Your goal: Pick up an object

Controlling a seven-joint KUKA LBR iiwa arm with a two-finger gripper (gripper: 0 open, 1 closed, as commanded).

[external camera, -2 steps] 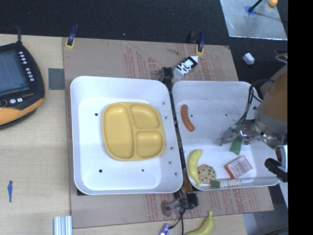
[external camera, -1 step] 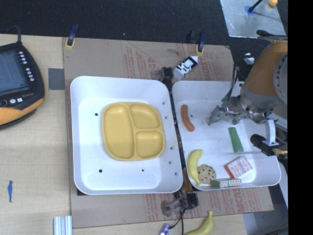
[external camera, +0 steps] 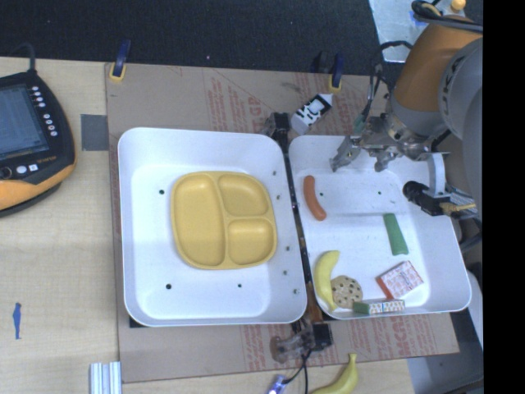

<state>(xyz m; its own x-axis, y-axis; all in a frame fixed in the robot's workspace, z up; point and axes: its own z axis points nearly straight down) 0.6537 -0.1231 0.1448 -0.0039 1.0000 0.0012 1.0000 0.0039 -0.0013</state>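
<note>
Overhead view of the desk with two shallow white plastic bins side by side. The tool, at the end of the grey arm with its orange band, hangs over the upper edge of the right bin, right of centre in the frame. Its two fingers are spread apart with nothing between them. The pick is judged not yet begun: every candidate object lies loose on the bin floor, and approach, closing and lifting all remain.

Contents of the right bin, counted:
- one orange-red sausage-shaped piece, nearest the tool, at the bin's left side
- one green rectangular stick, mid-right
- one yellow toy banana, lower left
- one round speckled cookie, touching the banana
- one small red-and-white packet, lower right
- one narrow pale strip along the lower rim

The left bin holds one yellow three-compartment plastic tray. Outside the bins: a second yellow banana at the bottom edge, and one orange-rimmed control pendant at the far left.
</note>
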